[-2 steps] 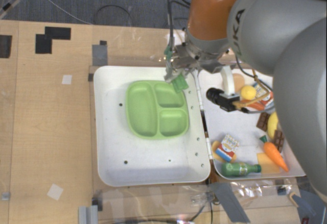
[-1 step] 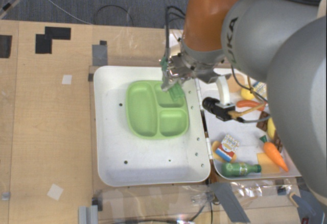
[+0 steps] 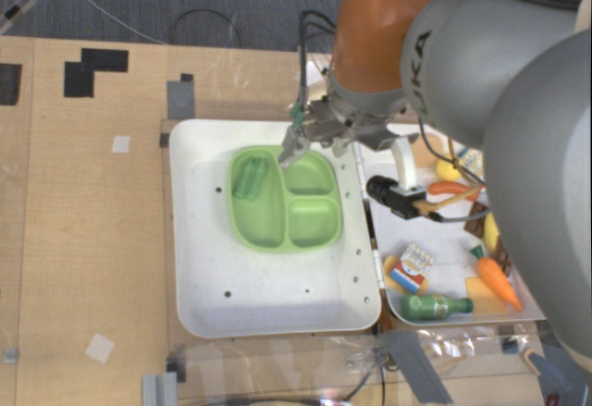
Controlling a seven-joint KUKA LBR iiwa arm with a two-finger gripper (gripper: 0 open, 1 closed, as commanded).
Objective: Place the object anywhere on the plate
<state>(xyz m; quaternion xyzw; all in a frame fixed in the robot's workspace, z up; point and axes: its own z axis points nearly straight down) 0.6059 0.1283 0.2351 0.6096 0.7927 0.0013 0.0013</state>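
Green ridged object (image 3: 248, 178) lies in the left compartment of your green sectioned plastic plate (image 3: 285, 235). The tool (image 3: 294, 147) hovers at the plate's far edge; whether it grips anything, you cannot tell. "KUKA" reads partly on the grey arm (image 3: 421, 62).

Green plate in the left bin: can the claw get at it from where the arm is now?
Probably yes. The claw hangs right over the green plate at its far edge, with nothing between them. The green object lies in the plate's left compartment, off to the side.
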